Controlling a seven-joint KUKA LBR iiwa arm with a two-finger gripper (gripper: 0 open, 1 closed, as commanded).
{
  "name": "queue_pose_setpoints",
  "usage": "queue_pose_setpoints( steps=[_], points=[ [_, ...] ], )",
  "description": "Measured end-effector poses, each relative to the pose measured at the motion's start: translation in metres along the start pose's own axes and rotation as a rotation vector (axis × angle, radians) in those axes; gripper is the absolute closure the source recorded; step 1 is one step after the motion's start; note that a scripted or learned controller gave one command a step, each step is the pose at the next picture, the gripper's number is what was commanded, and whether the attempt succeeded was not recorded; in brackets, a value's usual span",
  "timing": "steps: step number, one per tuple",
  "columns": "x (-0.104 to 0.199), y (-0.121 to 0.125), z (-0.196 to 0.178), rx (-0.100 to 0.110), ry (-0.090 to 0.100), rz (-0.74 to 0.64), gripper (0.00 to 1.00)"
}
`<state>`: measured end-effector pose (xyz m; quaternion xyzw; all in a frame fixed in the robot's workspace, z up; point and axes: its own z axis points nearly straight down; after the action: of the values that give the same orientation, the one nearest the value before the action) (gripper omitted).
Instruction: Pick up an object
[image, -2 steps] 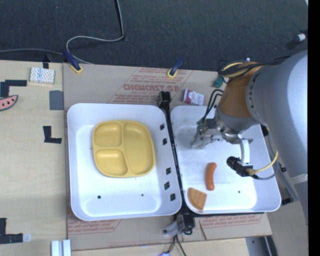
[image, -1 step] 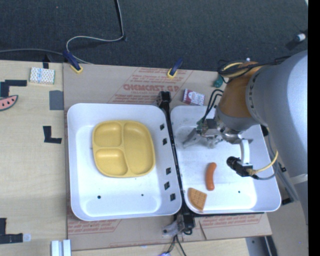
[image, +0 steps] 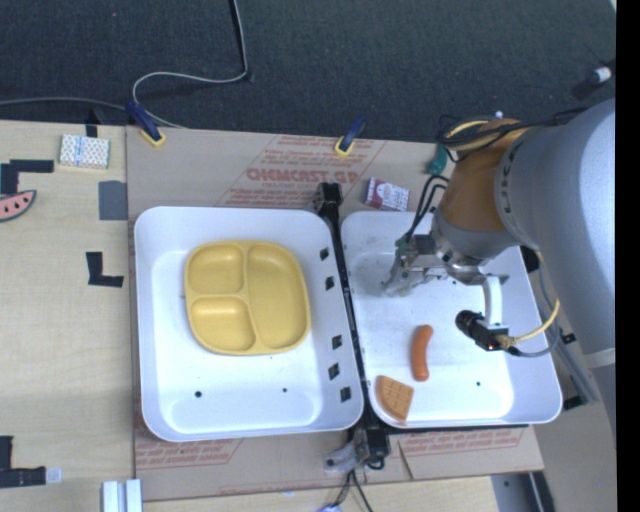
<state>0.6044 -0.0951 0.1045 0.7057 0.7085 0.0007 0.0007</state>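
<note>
The shallow white bin (image: 160, 400) at centre-left of the frame holds a yellow three-compartment plastic plate (image: 247, 297). The white bin (image: 520, 400) at centre-right holds a tan waffle-patterned square (image: 394, 397) at its lower left corner and an orange sausage-shaped toy (image: 421, 352) mid-bin. The grey arm's gripper (image: 400, 277) sits low in that bin's upper part, gripping nothing visible; I cannot tell how wide it stands

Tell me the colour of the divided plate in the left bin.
Yellow: the divided plate shows clearly in the camera view.
</note>
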Motion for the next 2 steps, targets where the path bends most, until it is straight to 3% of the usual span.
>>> queue_pose_setpoints(
  steps=[1,2],
  points=[
    [0.0,0.0,0.0,0.0,0.0,0.0,0.0],
    [-0.019,0.009,0.019,0.002,0.001,0.002,0.0]
  ],
)
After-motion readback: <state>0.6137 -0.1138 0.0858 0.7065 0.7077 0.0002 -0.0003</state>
